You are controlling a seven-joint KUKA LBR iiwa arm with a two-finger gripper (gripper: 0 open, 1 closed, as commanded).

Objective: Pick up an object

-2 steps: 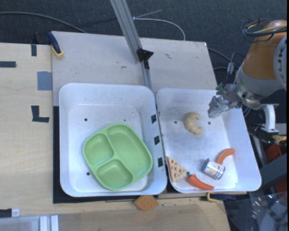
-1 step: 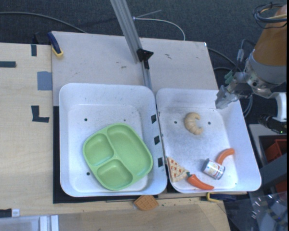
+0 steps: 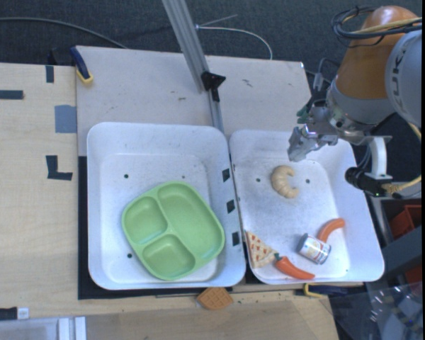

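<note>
- Gripper point(image 3: 302, 146) hangs over the right bin point(image 3: 354, 211), near its far edge; nothing seen between its tips, and their spread cannot be told.
- Croissant point(image 3: 285, 180) lies just below and slightly left of gripper, apart from it.
- Small can point(image 3: 314, 249), orange pepper point(image 3: 331, 228), carrot point(image 3: 293, 267), waffle wedge point(image 3: 258, 248) sit well below gripper, at the near edge.
- Green divided plate point(image 3: 173, 230) far left, in the left bin point(image 3: 106, 190).

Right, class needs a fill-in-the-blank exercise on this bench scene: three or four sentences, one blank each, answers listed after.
1. The green divided plate lies in the ____ bin.
2. The object nearest the gripper is the ____.
3. The small can lies just below an ____ sausage.
4. The waffle piece sits in the right bin's near ____ corner.

Missing words: left; croissant; orange; left
</note>
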